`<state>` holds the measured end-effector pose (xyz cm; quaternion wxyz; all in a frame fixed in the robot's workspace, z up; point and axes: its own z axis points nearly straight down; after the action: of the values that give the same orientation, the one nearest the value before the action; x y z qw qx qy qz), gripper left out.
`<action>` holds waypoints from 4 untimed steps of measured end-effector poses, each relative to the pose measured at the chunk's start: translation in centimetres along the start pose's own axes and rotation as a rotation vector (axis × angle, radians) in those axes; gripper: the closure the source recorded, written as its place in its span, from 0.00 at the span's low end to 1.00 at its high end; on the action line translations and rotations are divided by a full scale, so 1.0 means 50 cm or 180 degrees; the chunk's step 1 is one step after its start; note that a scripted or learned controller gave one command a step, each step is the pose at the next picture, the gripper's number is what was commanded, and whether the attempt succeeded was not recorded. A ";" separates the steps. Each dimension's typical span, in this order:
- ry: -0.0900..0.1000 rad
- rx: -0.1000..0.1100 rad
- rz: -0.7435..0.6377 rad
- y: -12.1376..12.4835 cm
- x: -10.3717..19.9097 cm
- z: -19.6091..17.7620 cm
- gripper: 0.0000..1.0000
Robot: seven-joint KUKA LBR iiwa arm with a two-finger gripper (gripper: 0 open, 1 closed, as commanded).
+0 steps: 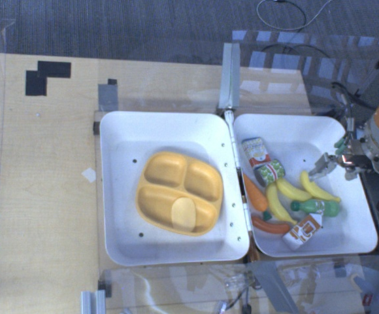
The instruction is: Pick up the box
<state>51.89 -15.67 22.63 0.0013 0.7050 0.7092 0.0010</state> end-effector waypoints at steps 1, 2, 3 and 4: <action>0.0001 -0.0003 -0.0627 0.023 0.111 0.096 0.00; 0.0001 -0.0016 -0.0252 0.149 0.125 0.222 0.00; 0.0001 -0.0026 -0.0173 0.137 0.109 0.275 0.00; 0.0006 -0.0050 -0.0178 0.143 0.112 0.249 1.00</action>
<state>59.04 -10.01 10.20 0.0062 0.6849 0.7286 0.0072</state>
